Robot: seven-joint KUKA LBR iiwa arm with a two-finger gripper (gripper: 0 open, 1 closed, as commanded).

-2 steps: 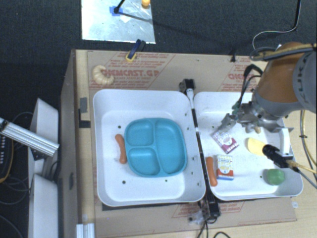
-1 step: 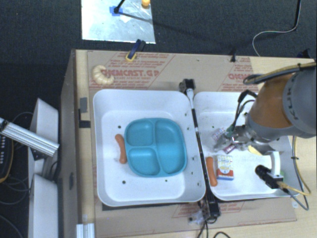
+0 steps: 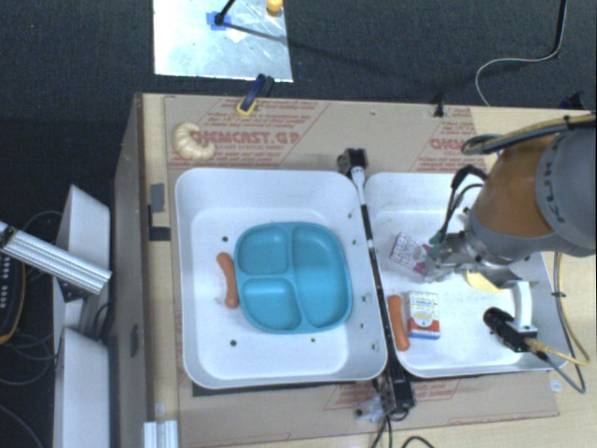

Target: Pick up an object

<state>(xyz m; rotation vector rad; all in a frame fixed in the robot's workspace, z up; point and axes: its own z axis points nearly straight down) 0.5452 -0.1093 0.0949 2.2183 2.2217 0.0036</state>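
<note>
The gripper [image 3: 435, 258] hangs low in the right bin [image 3: 410, 194], just beside a clear crinkled packet [image 3: 407, 249] near the bin's left wall; I cannot tell how the jaws stand. A good grasp means centring over the packet before closing.

This was a robotics lab bench. A printed cardboard sheet [image 3: 308, 129] covered the benchtop, two shallow white plastic bins [image 3: 201, 194] sat clamped side by side, loose black cables [image 3: 522, 59] trailed over dark carpet [image 3: 65, 63], and a grey-and-orange industrial arm [image 3: 527, 199] reached in.
</note>
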